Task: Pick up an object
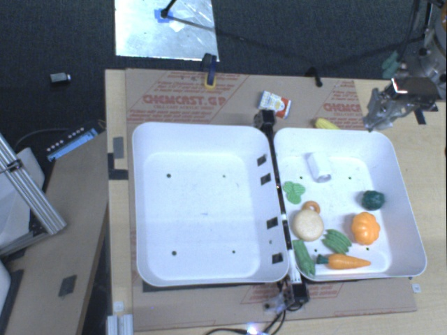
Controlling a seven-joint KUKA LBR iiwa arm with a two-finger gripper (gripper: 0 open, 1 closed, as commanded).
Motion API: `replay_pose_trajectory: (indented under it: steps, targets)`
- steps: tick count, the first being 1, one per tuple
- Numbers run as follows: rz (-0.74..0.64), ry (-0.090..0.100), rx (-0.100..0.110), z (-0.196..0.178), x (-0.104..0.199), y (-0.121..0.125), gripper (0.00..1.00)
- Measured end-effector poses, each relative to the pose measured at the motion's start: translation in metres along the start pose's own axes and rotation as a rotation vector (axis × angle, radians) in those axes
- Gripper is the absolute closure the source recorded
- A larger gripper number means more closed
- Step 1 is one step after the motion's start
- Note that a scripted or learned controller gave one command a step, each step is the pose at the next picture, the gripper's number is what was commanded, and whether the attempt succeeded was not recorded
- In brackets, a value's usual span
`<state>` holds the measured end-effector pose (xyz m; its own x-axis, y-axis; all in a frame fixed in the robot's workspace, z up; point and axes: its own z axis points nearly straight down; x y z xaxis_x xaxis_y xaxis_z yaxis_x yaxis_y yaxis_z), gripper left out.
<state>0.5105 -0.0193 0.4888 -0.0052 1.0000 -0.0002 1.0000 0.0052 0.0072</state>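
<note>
The right bin (391,159) holds several toy foods: a white cylinder (318,166), a dark green ball (373,199), an orange pumpkin (365,227), a beige round piece (307,225), a carrot (347,261), green leafy pieces (294,190) and a green pod (303,257). My gripper (380,115) hangs above the far right corner of that bin, beyond its rim and well away from the toys. I see nothing between its fingers.
The left bin (147,152) lies beside the right one. A yellow banana (326,124) and a small white and orange carton (274,103) lie on the cardboard behind the bins. A yellow clamp (209,72) stands at the bench's far edge.
</note>
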Motion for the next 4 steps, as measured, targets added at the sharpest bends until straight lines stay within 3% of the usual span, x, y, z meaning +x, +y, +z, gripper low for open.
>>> replay_pose_trajectory:
  steps: [1, 4]
  targets:
    - [-0.002, 0.001, 0.005, 0.003, 0.030, -0.024, 1.00]
    - [0.001, 0.001, 0.005, -0.003, 0.068, -0.023, 1.00]
